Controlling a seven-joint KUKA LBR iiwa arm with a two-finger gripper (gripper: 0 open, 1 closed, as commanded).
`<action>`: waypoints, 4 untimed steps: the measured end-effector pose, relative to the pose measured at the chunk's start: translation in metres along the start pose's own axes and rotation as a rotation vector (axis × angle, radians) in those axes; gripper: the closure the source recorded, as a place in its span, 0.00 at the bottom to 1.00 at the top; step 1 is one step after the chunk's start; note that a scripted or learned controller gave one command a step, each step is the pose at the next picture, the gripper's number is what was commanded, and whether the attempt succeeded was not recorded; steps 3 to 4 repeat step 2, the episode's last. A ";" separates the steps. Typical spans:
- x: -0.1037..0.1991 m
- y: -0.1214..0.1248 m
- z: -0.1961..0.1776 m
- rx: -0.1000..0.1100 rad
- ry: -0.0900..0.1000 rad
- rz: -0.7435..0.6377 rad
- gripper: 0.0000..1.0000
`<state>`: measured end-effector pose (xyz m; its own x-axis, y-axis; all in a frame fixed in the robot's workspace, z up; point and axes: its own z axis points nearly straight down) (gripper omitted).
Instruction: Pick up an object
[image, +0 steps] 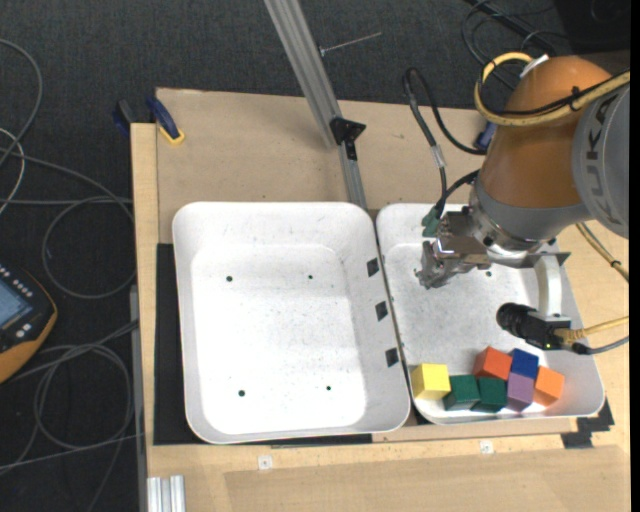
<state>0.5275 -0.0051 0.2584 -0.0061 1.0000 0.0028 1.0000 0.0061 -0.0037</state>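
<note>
My gripper (432, 275) hangs over the upper middle of the right bin (400, 235), pointing down, with nothing visible between its fingers. Along that bin's front edge lies a cluster of blocks: a yellow block (432, 379) at the left, two green blocks (476, 393) beside it, an orange-red block (492, 361), a blue block (524, 360), a purple block (521, 387) and an orange block (549, 381) at the right. The gripper is well above and to the left of the cluster, apart from every block.
The left bin (275, 320) lies beside the right one, their rims meeting at the middle with small black clips. A slanted metal pole (320, 90) rises behind the bins. Cables lie on the floor at the left.
</note>
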 end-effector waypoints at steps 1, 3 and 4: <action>0.048 0.000 0.003 -0.001 0.000 0.000 1.00; 0.100 -0.016 0.004 0.000 0.000 -0.001 1.00; 0.100 -0.016 0.004 0.000 0.000 -0.001 1.00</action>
